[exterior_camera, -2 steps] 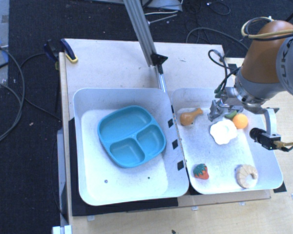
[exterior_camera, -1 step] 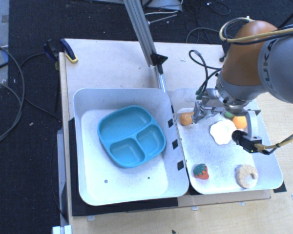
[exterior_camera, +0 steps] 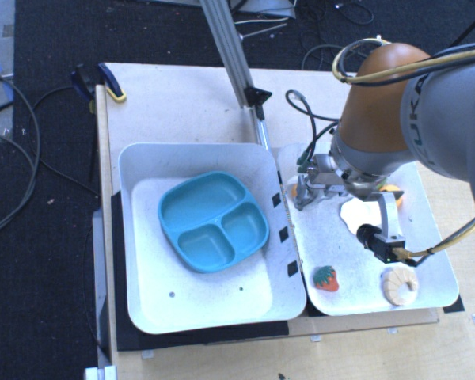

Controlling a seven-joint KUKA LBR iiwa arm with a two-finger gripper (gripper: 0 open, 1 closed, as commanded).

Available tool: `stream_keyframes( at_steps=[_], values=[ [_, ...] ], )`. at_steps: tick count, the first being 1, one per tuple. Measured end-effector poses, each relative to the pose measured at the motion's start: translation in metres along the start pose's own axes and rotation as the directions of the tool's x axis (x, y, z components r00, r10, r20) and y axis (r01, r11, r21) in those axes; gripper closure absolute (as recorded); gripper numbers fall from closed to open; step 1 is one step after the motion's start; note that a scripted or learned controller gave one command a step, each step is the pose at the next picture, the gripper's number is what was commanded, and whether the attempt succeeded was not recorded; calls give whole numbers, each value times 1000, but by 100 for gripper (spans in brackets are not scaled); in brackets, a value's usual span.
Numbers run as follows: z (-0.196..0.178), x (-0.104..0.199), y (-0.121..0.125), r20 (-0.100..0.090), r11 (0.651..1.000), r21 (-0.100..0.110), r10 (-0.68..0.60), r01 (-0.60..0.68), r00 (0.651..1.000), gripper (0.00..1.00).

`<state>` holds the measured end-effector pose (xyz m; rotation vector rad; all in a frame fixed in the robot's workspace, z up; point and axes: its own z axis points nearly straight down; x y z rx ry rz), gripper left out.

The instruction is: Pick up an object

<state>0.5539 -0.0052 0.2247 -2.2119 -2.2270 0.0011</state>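
In the right bin (exterior_camera: 344, 299) lie a red strawberry toy (exterior_camera: 326, 278) near the front and a cream, round pastry-like piece (exterior_camera: 399, 285) at the front right. A flat white piece (exterior_camera: 361, 213) lies mid-bin, partly under the arm, and a bit of orange (exterior_camera: 393, 189) peeks out behind it. My gripper (exterior_camera: 304, 193) hangs low over the bin's back left, close to the wall shared with the left bin, well behind the strawberry. The wrist hides what lies beneath it.
The left bin (exterior_camera: 142, 291) bears a blue three-part plate (exterior_camera: 213, 221). A slanted metal bar (exterior_camera: 231, 46) runs down to the bins' back edge. Cables loop around the wrist, and a black fitting (exterior_camera: 382, 244) hangs over the right bin.
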Motion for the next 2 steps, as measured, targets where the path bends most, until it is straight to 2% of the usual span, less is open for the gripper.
stream_keyframes(
  at_steps=[1, 2],
  values=[
    [-7, 47, -26, 0, 1000, 0, -1, 1, 1000, 100],
    [4, 97, -42, 1, 1000, 0, -1, 1, 1000, 100]
  ],
)
